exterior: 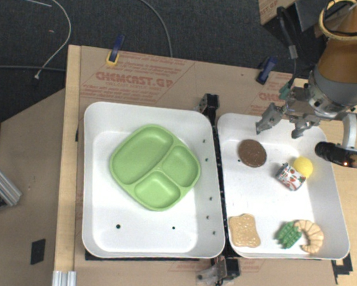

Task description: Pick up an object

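Brown disc [252, 153] | right bin [334, 208] | just below pincer [284, 124] | fingers spread wide, holding nothing

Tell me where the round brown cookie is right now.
The round brown cookie lies in the right white bin, near its far left corner, below the gripper and left of the yellow ball.

2 white bins [93, 161], 1 green plate [155, 166], 6 small items: cookie [252, 153], can [290, 177], lemon [303, 165], toast [244, 230], green toy [288, 234], croissant [313, 235]

Brown round cookie [252, 153] lies flat in the right bin [325, 207].
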Motion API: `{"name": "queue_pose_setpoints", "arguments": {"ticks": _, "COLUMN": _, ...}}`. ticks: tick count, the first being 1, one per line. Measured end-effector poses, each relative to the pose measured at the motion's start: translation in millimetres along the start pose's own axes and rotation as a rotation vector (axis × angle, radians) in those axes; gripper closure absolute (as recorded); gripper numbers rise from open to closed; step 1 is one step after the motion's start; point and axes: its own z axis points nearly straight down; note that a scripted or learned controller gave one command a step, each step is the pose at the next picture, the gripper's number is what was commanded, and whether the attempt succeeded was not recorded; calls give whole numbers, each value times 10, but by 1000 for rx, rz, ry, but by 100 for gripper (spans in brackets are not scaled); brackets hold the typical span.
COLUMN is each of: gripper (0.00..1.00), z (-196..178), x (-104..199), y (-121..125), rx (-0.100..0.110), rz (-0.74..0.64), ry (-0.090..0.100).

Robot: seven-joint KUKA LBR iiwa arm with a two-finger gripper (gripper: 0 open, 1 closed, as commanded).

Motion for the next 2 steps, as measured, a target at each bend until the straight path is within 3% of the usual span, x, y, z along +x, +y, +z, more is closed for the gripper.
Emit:
{"name": "queue_pose_setpoints", "arguments": {"ticks": 1, "gripper": 0, "z": -90, "x": 4, "y": 22, "rx": -15, "rz": -3, "ry": -1}}
{"name": "queue_pose_setpoints", "arguments": {"ticks": 2, "gripper": 0, "z": 514, "x": 45, "y": 55, "rx": -12, "rz": -3, "ry": -1}}
